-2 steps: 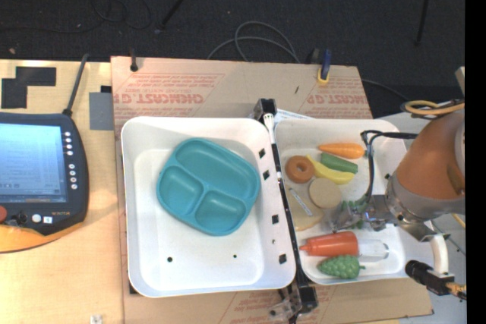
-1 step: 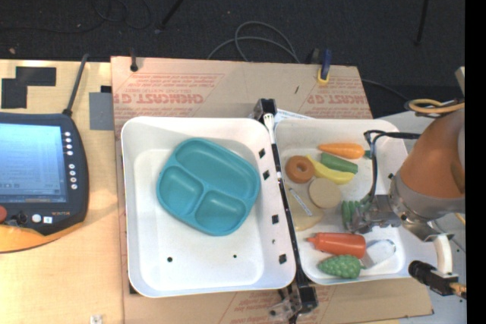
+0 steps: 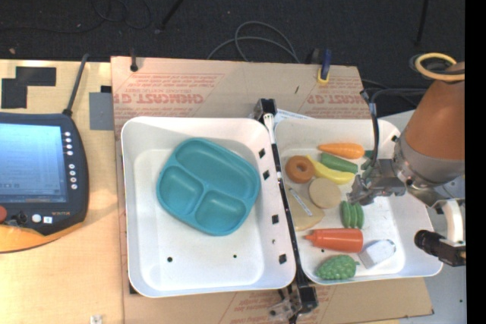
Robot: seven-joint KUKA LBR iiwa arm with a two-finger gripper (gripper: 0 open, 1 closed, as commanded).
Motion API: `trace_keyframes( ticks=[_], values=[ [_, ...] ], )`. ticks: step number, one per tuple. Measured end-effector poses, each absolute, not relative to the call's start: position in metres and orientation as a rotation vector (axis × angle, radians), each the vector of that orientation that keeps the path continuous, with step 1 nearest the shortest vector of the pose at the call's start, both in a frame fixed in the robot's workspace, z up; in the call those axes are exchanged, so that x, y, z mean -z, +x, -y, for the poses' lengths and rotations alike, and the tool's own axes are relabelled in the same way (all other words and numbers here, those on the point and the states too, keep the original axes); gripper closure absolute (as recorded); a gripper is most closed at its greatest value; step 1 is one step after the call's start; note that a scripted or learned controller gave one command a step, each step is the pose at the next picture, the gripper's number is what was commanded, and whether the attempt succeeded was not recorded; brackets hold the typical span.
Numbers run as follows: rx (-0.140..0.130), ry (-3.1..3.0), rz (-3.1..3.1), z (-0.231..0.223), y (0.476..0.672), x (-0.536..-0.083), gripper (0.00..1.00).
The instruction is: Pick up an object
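The right bin (image 3: 414,228) holds several toy foods: an orange carrot (image 3: 342,149), a green pod (image 3: 338,162), a yellow banana (image 3: 335,175), a brown donut (image 3: 301,168), a beige disc (image 3: 324,196), a small green vegetable (image 3: 351,215), a red-orange bottle (image 3: 335,240), a knobbly green cluster (image 3: 336,267) and a grey-white piece (image 3: 377,252). My gripper (image 3: 363,190) reaches in from the right and hangs low over the bin's middle. It is just above the small green vegetable and right of the beige disc. I see nothing held in it.
The left bin (image 3: 144,239) carries a teal divided plate (image 3: 207,184). A tablet with a lit screen (image 3: 34,171) lies on the bench at far left. Cardboard (image 3: 228,87) lies under both bins. A black divider (image 3: 277,193) runs between them.
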State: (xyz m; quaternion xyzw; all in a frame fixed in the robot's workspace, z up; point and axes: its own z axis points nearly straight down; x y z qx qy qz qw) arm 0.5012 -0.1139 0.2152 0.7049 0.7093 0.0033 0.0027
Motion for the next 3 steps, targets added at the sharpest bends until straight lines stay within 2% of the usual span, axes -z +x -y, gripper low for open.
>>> trace_keyframes(
  ticks=[1,2,3],
  values=[
    [0.002,2.223,-2.224,0.116,0.498,-0.209,0.00],
    [-0.005,2.218,-2.216,0.129,0.508,-0.101,0.00],
    [-0.002,2.225,-2.210,0.131,0.507,-0.111,1.00]
  ],
)
